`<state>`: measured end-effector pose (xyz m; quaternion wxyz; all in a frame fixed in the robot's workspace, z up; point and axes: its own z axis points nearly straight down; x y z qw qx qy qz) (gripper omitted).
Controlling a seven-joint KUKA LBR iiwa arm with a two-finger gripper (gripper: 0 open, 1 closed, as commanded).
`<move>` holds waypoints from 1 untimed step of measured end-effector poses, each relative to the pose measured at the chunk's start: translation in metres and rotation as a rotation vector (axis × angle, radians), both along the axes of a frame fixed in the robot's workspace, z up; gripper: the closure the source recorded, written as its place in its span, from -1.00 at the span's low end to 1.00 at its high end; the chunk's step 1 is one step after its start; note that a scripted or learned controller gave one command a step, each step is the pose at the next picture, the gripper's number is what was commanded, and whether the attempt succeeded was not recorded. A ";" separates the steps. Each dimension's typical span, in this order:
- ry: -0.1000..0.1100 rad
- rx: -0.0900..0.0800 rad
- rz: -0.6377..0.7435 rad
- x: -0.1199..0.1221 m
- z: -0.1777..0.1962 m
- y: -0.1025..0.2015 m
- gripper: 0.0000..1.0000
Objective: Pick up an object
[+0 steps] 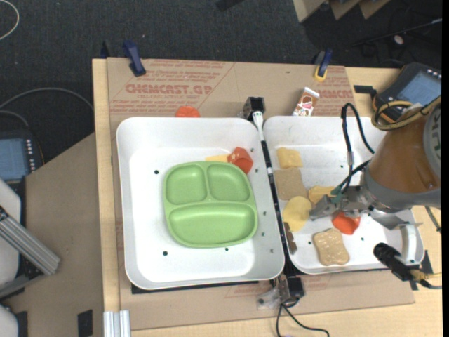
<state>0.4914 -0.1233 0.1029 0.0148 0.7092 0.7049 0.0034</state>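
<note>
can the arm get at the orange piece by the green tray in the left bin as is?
Probably yes. The orange piece lies uncovered at the green tray's upper right corner, near the divider. The end effector sits over the right bin, nothing between them.

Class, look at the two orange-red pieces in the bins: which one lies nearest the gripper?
The orange-red piece in the right bin, just below the gripper. The other orange-red piece lies in the left bin, beside the green tray.
</note>
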 end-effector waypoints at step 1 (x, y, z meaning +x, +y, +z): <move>0.013 0.009 0.008 0.081 -0.013 -0.029 -1.00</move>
